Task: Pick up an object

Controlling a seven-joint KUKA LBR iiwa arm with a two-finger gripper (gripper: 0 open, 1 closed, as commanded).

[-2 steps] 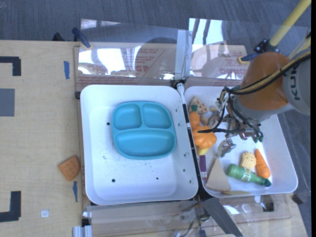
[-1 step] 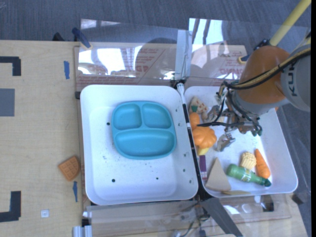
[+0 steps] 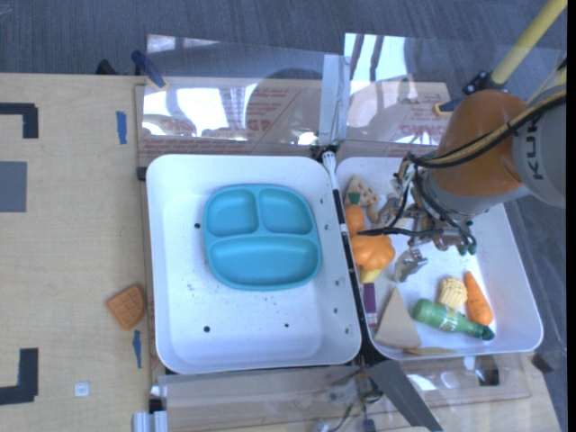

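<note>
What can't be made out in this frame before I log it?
- Gripper finger state: too small and tangled with cables in the camera view.
- Items at the right bin's far-left corner, behind the orange toy: jumbled and partly covered by the wrist.
- Arm's upper links: cut off by the right edge.

This is a robotics lab or test cell, not a home or kitchen. A pale wooden bench (image 3: 63, 241) carries black fiducial-style markings (image 3: 20, 120) and strips of blue tape (image 3: 121, 126). Two shallow white bins (image 3: 180, 331) sit side by side behind clear plastic guard panels (image 3: 243, 97). A grey industrial arm (image 3: 486, 147) with an orange band and loose cabling reaches over toy food (image 3: 450, 318). Grey carpet (image 3: 270, 7) lies beyond.
</note>
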